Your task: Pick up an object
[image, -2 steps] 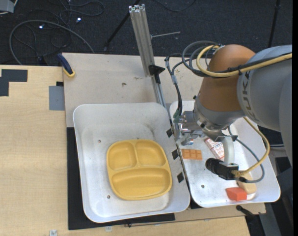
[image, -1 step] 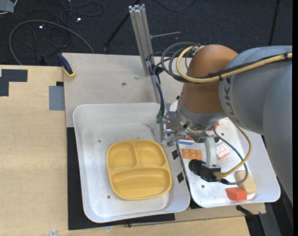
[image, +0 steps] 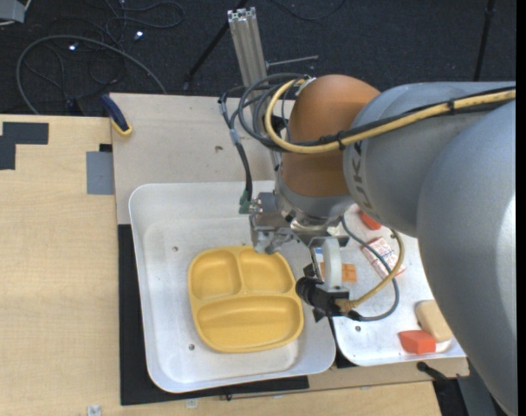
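A yellow divided plate [image: 243, 300] lies flat in the left white bin [image: 159, 319], toward its right side. My gripper [image: 268, 237] hangs from the grey arm with the orange band [image: 323, 137], just above the plate's far edge near the bin's middle. The wrist and cables hide its tip. I see nothing held in it.
The right bin [image: 366, 347] holds a red block [image: 416, 342], a tan piece [image: 434, 319], a white and red packet [image: 379, 251] and a small orange item [image: 369, 222]. The arm covers most of that bin. A wooden bench [image: 46, 258] lies to the left.
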`<state>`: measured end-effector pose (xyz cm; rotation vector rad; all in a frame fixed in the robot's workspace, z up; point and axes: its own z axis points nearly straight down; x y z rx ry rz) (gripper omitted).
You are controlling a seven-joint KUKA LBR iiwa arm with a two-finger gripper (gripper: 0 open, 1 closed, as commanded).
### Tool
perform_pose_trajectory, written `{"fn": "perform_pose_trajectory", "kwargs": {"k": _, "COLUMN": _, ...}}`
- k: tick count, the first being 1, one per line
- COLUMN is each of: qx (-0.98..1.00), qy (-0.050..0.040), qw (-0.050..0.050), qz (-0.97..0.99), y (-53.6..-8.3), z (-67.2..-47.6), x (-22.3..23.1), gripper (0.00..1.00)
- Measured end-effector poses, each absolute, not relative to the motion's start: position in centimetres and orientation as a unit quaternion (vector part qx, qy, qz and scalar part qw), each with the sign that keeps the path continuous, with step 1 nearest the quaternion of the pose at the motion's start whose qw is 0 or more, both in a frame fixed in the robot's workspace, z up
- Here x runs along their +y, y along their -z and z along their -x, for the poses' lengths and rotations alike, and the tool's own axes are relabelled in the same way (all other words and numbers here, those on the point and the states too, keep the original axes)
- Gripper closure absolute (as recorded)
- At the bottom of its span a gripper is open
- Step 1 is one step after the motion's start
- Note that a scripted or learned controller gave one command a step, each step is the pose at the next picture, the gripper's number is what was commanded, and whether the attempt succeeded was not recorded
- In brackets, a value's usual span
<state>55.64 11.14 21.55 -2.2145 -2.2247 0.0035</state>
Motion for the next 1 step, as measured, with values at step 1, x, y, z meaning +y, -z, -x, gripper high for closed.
{"fn": "perform_pose_trajectory", "kwargs": {"k": 1, "qx": -0.708, "qy": -0.0017, "qw": 0.001, "qz": 0.706, "y": -21.59, "z": -55.6, "x": 10.97, "gripper": 0.0}}
